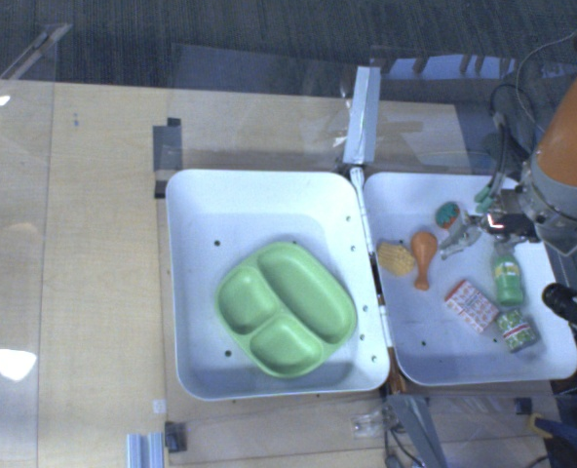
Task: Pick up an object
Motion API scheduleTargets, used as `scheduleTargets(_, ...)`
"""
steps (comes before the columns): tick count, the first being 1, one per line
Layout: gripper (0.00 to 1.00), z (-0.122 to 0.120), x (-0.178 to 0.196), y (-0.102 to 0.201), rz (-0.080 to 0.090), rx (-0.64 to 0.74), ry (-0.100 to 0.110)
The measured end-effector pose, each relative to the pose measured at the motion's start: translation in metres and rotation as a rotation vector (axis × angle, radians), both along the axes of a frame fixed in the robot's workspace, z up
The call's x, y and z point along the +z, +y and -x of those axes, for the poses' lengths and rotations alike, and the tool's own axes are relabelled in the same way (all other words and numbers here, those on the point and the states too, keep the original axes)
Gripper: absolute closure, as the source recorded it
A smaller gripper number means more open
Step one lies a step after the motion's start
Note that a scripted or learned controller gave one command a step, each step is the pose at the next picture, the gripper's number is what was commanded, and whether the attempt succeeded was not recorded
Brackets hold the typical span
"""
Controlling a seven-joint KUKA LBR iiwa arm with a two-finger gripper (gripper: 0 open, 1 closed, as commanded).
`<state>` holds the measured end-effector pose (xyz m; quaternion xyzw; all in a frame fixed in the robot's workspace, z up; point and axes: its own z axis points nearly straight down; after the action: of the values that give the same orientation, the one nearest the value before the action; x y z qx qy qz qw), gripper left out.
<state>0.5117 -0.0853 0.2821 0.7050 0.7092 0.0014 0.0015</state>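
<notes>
The tool hangs above the right bin, its grip impossible to judge, near a drumstick toy; a green divided plate lies in the left bin.

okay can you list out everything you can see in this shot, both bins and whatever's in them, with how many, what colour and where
bins: 2, white, side by side on the bench
divided plate: 1, light green, three compartments, lying in the left bin
corn cob toy: 1, yellow, right bin, near its left wall
drumstick toy: 1, orange-brown, right bin, just right of the corn
round teal item: 1, teal, right bin, upper middle
patterned packet: 1, red and white, right bin, lower middle
bottle: 1, green, right bin, right side
small can: 1, green label, right bin, lower right corner
arm: 1, grey with orange band, entering from the right
claw: 1, metallic, low over the right bin between the teal item and the drumstick
</notes>
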Motion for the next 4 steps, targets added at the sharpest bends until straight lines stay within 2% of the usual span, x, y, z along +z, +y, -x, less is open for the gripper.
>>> scheduleTargets(1,0.0,-0.045,-0.115,-0.023,-0.001,-0.003,0.004)
scheduleTargets(2,0.0,-0.079,-0.173,-0.018,0.003,-0.004,-0.024)
scheduleTargets(3,0.0,-0.1,-0.179,-0.03,0.0,0.0,-0.033)
scheduleTargets(4,0.0,-0.091,-0.179,-0.033,0.002,0.0,-0.041)
